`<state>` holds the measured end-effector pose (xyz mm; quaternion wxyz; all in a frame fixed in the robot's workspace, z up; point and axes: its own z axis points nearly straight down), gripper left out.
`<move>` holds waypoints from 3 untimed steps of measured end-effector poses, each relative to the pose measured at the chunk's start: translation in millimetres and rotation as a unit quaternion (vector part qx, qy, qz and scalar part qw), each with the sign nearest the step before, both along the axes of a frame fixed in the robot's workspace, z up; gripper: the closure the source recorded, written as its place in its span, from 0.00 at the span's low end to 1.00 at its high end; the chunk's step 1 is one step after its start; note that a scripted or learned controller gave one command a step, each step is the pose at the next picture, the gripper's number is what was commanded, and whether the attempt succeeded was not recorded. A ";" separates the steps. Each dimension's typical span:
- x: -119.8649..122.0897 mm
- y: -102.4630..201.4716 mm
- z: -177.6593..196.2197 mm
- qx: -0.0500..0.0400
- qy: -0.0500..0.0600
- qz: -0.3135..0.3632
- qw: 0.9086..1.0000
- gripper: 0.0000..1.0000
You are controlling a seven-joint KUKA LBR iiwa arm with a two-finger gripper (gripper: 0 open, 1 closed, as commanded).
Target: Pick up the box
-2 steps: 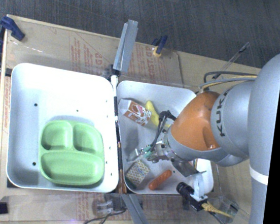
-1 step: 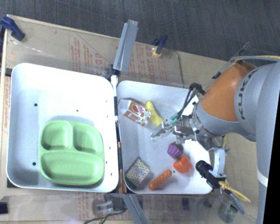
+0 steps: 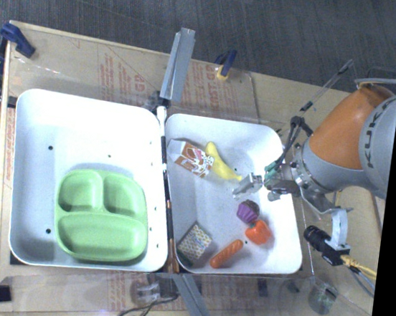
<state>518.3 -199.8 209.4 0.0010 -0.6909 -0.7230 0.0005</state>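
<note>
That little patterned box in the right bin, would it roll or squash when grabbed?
The box looks flat-sided, so it probably won't roll. It seems propped against the bin wall, so a push may tip it flat. It looks like thin card, likely light and crushable.

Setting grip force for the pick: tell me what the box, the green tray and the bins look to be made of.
The box: probably printed cardboard, matte, with flat faces and coloured artwork. The green tray: seemingly moulded plastic, smooth with a soft sheen and rounded compartments. The bins: likely thin white plastic, rounded corners and a faintly glossy floor. None of this is certain from the look alone.
</note>
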 end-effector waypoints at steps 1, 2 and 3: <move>28.2 -8.8 11.5 0.000 -0.002 0.084 0.996 0.00; 27.6 -9.4 -6.3 0.001 0.000 0.274 0.962 0.00; 69.1 57.5 17.2 0.000 -0.001 0.009 1.000 0.00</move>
